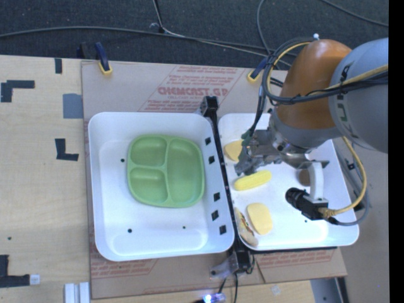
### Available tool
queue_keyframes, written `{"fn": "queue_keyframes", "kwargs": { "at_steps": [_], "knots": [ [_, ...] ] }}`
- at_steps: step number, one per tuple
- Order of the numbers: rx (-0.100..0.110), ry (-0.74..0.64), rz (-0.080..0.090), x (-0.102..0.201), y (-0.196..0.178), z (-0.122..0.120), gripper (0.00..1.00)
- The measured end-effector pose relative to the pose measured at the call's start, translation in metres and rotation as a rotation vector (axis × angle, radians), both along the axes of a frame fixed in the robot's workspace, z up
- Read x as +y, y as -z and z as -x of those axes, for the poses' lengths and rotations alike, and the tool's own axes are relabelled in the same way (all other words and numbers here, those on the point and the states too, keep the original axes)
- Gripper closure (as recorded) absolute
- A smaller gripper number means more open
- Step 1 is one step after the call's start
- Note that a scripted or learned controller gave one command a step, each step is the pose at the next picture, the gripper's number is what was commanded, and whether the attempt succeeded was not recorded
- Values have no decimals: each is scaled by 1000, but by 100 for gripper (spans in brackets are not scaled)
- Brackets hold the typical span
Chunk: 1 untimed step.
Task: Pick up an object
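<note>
Three yellow pieces lie in your right bin [338, 235]; pincer [247, 163] hovers over the long piece [252, 181], positioned for grasping, spread or pressed undeterminable.

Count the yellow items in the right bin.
3: one by the divider beside the gripper, a long one mid-bin, one near the front edge. The arm may hide more.
</note>
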<state>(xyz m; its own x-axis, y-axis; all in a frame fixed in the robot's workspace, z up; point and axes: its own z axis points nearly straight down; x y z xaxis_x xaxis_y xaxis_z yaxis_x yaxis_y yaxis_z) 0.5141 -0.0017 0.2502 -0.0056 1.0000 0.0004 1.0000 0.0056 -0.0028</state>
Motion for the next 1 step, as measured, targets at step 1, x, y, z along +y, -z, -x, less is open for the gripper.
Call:
{"fn": "queue_keyframes", "kwargs": {
  "at_steps": [1],
  "knots": [
    [-1, -1, 0, 56, -3, -9, 100]
  ]
}}
